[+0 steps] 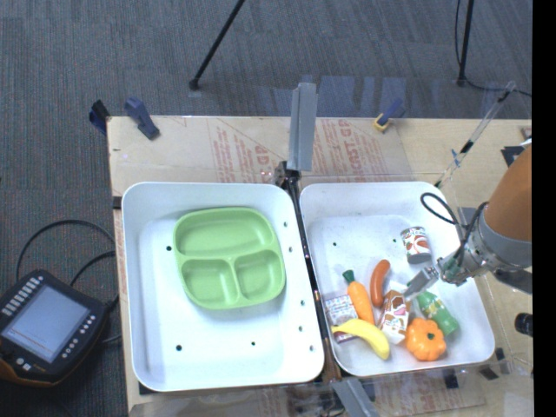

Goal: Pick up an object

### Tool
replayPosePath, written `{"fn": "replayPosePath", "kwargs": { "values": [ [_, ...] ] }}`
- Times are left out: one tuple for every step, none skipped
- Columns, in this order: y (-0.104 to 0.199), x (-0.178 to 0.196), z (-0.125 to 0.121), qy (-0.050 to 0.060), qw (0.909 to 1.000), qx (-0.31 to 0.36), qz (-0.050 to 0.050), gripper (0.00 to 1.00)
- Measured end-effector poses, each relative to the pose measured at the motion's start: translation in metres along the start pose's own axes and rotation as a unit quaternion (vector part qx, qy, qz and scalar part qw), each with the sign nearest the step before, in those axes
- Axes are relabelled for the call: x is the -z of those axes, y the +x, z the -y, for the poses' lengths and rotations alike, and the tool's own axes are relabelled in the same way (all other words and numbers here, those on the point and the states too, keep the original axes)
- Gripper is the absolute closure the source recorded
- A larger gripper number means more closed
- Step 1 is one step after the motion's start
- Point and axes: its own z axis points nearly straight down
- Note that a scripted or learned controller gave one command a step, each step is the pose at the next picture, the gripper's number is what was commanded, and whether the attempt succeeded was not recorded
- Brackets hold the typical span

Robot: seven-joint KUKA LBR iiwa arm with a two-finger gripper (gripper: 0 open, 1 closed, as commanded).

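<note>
Plywood worktop (365, 146) on grey carpet (87, 50) carries two white bins; the left bin (148, 354) holds a green divided plate (230, 257). From the right, the arm slants its pincer (426, 280) low over the right bin (347, 200), above toy food: sausage (380, 281), carrot (360, 301), banana (365, 337), pumpkin (426, 340). Its grip I cannot tell.

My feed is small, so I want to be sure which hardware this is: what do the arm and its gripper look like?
The arm comes in from the right: an orange band above a grey wrist section. A black cable loops beside it. The gripper is slim, grey and metallic, tapering over the right bin. I can read no markings.
</note>
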Motion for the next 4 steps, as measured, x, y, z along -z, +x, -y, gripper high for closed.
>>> {"fn": "replayPosePath", "kwargs": {
  "values": [
    [0.002, -0.064, -0.015, -0.002, 0.9984, 0.057, 0.001, 0.0],
    [0.09, -0.009, -0.031, 0.0, 0.9868, 0.162, 0.001, 0.0],
    [0.09, -0.072, -0.044, -0.002, 0.9747, 0.224, 0.002, 0.0],
    [0.064, 0.052, -0.033, -0.001, 0.9693, 0.246, 0.002, 0.0]
  ]
}}
